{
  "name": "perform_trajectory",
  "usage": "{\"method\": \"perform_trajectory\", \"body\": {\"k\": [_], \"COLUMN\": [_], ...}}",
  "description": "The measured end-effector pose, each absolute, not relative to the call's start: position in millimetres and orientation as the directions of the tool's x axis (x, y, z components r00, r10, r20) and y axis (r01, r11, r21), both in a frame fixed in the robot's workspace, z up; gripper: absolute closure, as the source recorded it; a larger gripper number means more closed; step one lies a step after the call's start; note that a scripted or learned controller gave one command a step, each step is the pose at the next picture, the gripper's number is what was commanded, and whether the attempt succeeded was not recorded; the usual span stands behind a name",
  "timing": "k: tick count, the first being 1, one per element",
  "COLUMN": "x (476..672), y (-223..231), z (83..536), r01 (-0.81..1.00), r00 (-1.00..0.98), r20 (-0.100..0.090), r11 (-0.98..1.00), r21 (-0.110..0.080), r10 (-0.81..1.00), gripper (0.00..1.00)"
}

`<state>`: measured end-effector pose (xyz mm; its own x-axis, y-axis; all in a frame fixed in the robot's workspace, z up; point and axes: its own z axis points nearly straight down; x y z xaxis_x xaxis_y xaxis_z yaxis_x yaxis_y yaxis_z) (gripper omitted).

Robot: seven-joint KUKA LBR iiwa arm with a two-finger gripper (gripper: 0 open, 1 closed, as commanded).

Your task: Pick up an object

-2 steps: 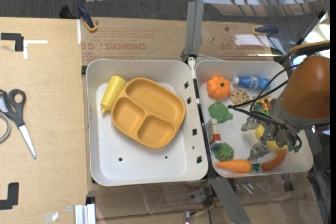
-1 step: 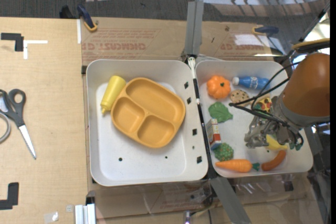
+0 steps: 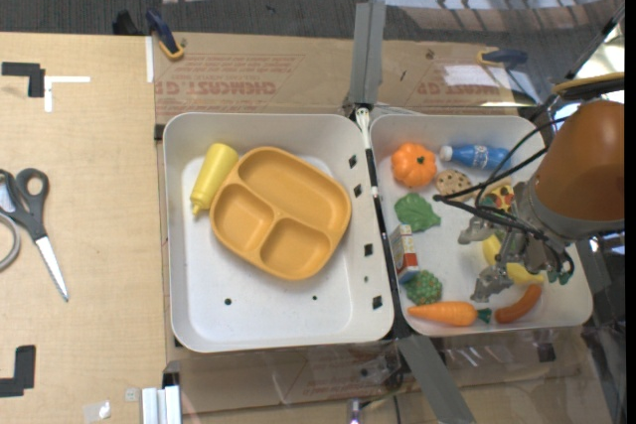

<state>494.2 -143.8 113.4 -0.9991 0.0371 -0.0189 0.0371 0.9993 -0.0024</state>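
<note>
So your grey arm with the orange band (image 3: 586,164) comes in from the right of the frame and hangs over the right shallow white plastic bin (image 3: 383,213). The fingers (image 3: 502,275) sit low in the lower right part of that bin, right on top of a small yellow toy piece (image 3: 517,270), but you can't tell how wide they're open or whether they've got hold of anything, it's all cables and metal there.

Around them in that bin: an orange toy carrot (image 3: 443,314) along the bottom edge, a reddish toy sausage (image 3: 519,304) just beside it, a green broccoli toy (image 3: 424,287), a green leafy piece (image 3: 416,212), a small orange pumpkin (image 3: 414,165), a blue and white bottle (image 3: 475,155) and a speckled cookie (image 3: 453,182).

The left white bin (image 3: 199,313) has a yellow divided plastic plate (image 3: 276,212) with a yellow squeeze bottle (image 3: 212,176) touching its upper left side. Grey scissors (image 3: 38,225) lie on the table (image 3: 79,164), far left.
</note>
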Motion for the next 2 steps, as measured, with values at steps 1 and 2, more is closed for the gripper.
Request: {"method": "perform_trajectory", "body": {"k": [1, 2], "x": [482.5, 483.2], "y": [-166.6, -166.1], "z": [95.0, 104.1], "r01": [0.047, 0.043], "r00": [-0.999, -0.999], "r20": [-0.016, -0.015], "r11": [0.999, 0.999], "r21": [-0.002, -0.002], "r10": [0.047, 0.043], "gripper": [0.0, 1.0]}}
